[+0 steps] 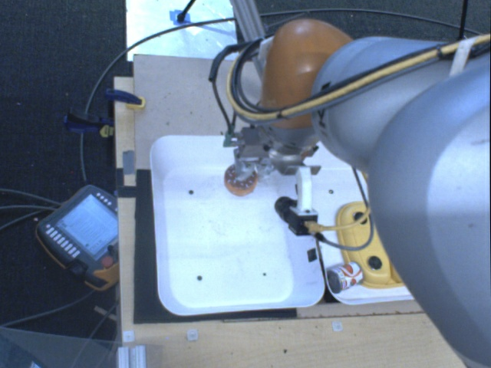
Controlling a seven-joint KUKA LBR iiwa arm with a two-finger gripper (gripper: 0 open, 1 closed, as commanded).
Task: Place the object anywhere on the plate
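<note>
1. The gripper [247, 162] hangs over the far part of the left bin [222, 251], close to that bin's far wall. From this angle I cannot tell whether it is open or closed.
2. The object [241, 181], a small round brown piece, sits directly beneath the gripper, on or just above the white bin floor. Whether it is gripped is not visible.
3. The grey arm [414, 129] with its orange band [295, 60] crosses the right bin [360, 299] and hides most of it.
4. In the uncovered part of the right bin lie a yellow item with dark spots [354, 236] and, just beside it at the near corner, a red-and-white can [344, 277] on its side.
5. Both bins rest on the tan counter [176, 90]; a blue clamp [123, 96] grips its left edge.
6. A handheld control pendant [80, 232] lies off the counter to the left, among dark cables [100, 90].
</note>
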